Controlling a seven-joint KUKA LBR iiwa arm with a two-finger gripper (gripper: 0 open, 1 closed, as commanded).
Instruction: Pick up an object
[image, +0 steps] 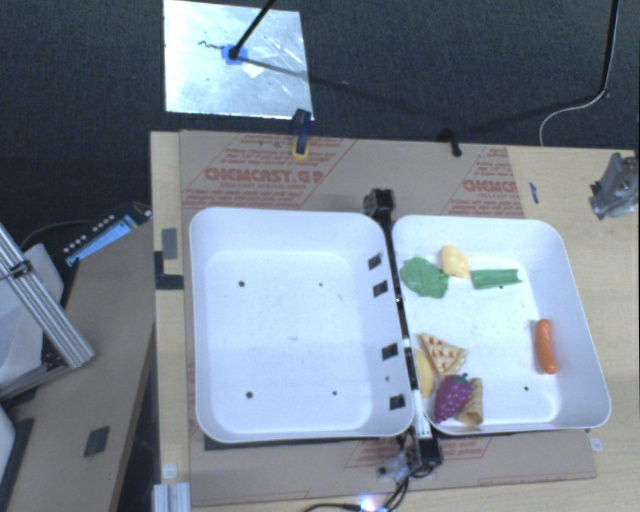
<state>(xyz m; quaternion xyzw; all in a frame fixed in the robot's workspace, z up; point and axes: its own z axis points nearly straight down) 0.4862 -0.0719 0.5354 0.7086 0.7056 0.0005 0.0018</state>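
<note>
Over in the right bin every toy food piece lies untouched, so as I judge it the pick has not begun. A grey gripper sits at the far right edge, well apart from the bin; whether its jaws are open I cannot tell. An orange sausage lies alone, an easy target. Purple grapes crowd a waffle wedge against the divider. A green leaf, yellow piece and green block cluster near the top. Beside them the left bin stands.
</note>
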